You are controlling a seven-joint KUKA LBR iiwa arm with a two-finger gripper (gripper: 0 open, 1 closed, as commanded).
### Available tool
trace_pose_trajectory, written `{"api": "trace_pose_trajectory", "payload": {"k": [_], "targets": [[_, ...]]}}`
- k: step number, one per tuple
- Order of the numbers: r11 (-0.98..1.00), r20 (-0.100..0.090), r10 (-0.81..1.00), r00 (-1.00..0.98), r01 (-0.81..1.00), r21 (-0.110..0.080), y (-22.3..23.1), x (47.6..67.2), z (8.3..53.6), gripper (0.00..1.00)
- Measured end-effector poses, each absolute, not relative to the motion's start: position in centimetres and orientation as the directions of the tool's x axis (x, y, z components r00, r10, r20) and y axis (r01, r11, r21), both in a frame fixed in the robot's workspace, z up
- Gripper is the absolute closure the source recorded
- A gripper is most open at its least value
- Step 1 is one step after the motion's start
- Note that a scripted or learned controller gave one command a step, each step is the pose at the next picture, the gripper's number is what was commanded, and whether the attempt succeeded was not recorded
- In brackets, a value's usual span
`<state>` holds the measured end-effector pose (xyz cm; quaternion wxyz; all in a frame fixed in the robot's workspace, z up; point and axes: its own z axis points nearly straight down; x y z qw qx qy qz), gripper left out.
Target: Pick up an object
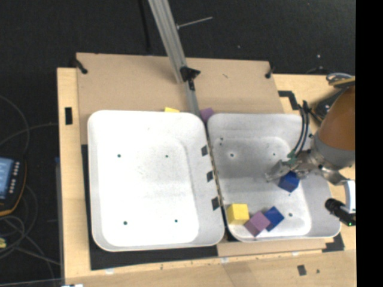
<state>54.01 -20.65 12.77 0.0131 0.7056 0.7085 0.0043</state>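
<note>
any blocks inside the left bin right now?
No. The left bin shows bare white floor; the yellow block, purple block and two blue blocks all lie in the right bin.

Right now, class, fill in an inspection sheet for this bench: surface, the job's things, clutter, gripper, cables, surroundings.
Surface: wooden bench bearing left bin and right bin, side by side.
Job's things: blue block at the gripper; yellow block, purple block and second blue block clustered at the right bin's near edge.
Clutter: small yellow piece and purple piece behind the bins.
Gripper: gripper low in the right bin; grasp unclear.
Cables: dark cables left of the bench.
Surroundings: handheld screen at left; metal pole slanting behind.
</note>
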Motion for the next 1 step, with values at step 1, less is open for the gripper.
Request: {"api": "trace_pose_trajectory", "payload": {"k": [1], "targets": [[0.002,-0.013,1.000,-0.002,1.000,0.026,-20.92,54.20,12.34,0.00]]}}
